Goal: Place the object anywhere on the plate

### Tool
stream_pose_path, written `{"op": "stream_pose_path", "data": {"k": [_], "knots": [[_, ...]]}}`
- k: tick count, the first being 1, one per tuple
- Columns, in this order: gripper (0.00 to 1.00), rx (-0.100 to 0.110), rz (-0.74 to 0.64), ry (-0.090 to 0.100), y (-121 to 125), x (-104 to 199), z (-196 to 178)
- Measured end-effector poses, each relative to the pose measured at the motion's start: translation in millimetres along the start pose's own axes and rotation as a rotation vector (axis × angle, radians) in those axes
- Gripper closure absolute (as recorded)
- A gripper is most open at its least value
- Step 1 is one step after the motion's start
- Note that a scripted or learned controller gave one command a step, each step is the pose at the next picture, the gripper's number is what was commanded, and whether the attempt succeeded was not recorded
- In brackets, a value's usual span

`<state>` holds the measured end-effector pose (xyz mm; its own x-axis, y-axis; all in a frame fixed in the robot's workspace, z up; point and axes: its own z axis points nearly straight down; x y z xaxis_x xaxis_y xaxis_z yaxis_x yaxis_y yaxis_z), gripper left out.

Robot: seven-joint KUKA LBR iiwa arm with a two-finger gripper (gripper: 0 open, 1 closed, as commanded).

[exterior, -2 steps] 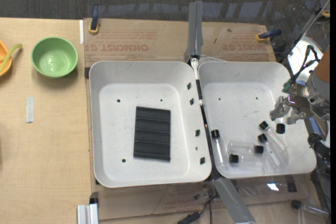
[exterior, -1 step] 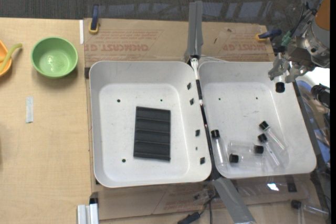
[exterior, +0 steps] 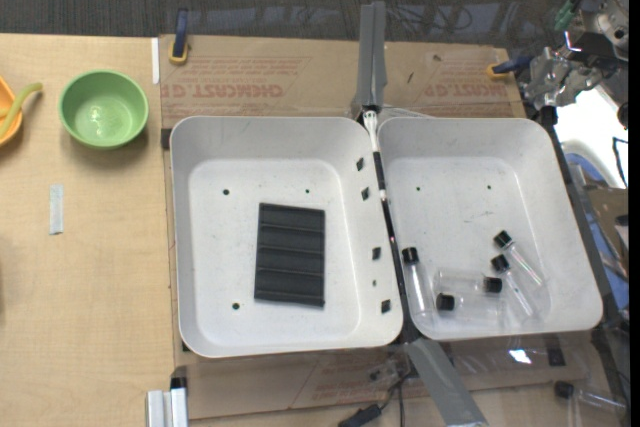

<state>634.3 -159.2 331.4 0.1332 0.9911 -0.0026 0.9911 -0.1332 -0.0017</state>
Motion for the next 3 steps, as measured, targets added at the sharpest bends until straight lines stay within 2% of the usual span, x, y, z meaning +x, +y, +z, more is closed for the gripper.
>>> {"op": "stream_pose_path", "data": {"k": [1, 2, 3], "knots": [[1.00, -0.002, -0.266, 0.000, 13, 89, -65], [1.00, 0.001, -0.274, 0.001, -6, 141, 81], [1.00, -0.001, -0.370, 0.001, -16, 247, 55]]}}
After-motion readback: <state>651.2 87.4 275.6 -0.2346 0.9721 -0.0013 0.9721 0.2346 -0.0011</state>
